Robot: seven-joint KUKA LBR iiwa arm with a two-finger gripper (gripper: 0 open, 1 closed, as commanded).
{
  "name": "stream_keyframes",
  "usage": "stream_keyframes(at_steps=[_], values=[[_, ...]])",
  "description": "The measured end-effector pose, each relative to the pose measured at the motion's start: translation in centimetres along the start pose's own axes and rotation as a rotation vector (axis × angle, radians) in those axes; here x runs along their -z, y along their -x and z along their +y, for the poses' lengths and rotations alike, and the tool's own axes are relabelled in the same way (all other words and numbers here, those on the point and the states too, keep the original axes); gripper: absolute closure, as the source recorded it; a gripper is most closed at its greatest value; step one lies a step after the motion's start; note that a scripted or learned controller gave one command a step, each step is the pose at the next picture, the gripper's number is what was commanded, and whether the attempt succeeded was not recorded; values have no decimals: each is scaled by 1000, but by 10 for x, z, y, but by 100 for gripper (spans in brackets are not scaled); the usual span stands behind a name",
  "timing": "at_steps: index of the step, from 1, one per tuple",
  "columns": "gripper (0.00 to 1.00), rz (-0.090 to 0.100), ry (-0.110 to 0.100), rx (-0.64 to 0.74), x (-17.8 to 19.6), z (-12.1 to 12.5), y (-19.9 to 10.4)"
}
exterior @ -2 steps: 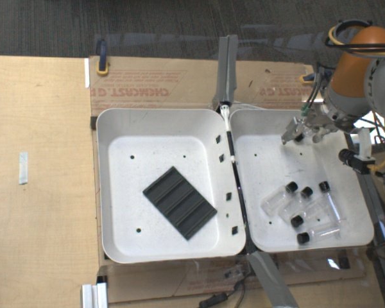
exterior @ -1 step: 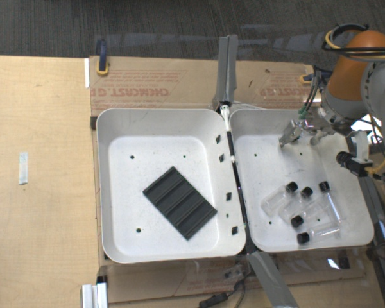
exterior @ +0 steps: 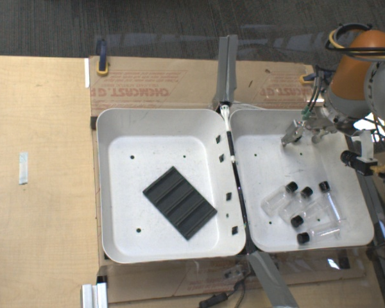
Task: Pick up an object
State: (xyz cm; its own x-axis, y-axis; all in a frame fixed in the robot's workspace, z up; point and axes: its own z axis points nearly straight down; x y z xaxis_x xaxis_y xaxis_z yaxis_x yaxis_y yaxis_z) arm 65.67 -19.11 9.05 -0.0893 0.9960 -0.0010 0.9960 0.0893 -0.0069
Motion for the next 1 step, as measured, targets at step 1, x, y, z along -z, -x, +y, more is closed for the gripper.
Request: stream_keyframes(at_steps=[1], values=[[0,0,0,20,0,0,-6]])
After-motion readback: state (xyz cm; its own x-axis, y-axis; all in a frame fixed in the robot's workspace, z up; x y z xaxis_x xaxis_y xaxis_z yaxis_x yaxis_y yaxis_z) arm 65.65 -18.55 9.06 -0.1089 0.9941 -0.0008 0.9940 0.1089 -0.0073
